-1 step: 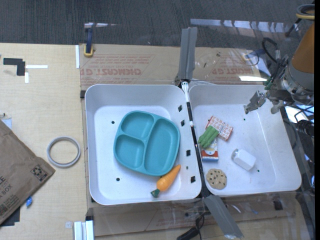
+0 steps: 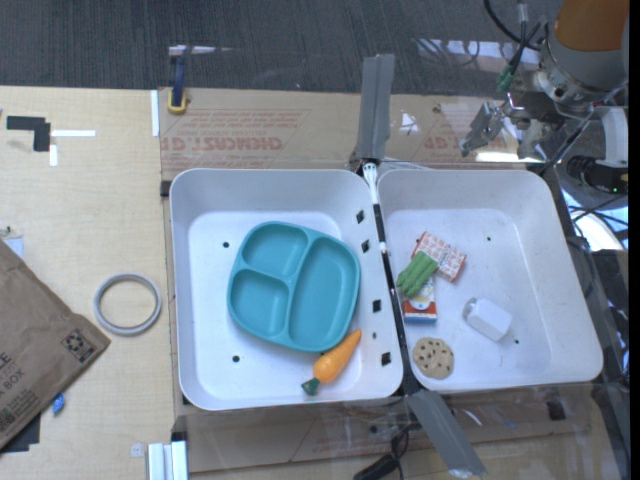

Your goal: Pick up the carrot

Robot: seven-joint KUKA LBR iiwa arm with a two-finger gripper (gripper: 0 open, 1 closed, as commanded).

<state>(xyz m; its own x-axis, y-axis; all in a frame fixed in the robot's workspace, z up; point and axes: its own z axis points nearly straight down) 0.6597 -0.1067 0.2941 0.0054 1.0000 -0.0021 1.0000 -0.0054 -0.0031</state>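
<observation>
An orange carrot (image 2: 337, 360) with a green stub lies in the left bin (image 2: 200, 368), near its front right corner. It rests against the front edge of a teal divided plate (image 2: 295, 285). My gripper (image 2: 503, 134) hangs high above the back rim of the right bin (image 2: 560, 268), far from the carrot. Its fingers (image 2: 479, 128) are open with nothing between them.
The right bin holds a green vegetable toy (image 2: 417, 271), a red-and-white packet (image 2: 441, 256), a small carton (image 2: 421, 309), a white block (image 2: 488, 319) and a cookie (image 2: 432, 357). On the bench to the left lie a tape ring (image 2: 127, 301) and a cardboard box (image 2: 35, 348).
</observation>
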